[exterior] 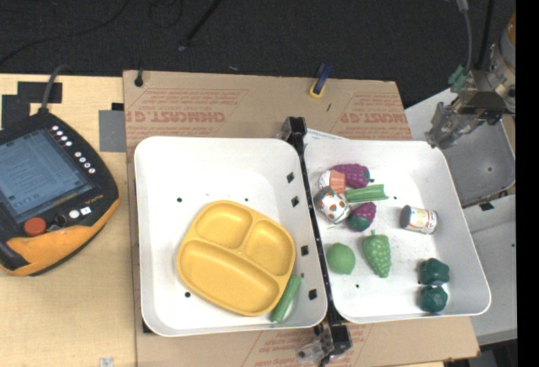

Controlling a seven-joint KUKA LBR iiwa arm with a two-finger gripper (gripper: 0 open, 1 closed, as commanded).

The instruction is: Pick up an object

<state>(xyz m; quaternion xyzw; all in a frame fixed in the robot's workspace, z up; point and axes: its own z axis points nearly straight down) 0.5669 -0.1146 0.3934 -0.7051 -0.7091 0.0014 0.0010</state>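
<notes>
The right bin (472, 273) holds several toy foods: purple grapes (351, 175), a green bean pod (367, 193), a round patterned ball (333, 205), a green lime (340, 258), a green grape bunch (378, 255), a small white can (418, 219) lying on its side, and two dark green peppers (434, 271) (434, 299). My gripper (444, 126) hangs over the bin's far right corner, apart from every object, with nothing seen in it.
The left bin (168, 163) carries a yellow divided plate (236, 257) and a green cucumber (286, 299) at its near right side. A black teach pendant (46, 188) lies on the bench at the far left. Cardboard (253, 109) lies under both bins.
</notes>
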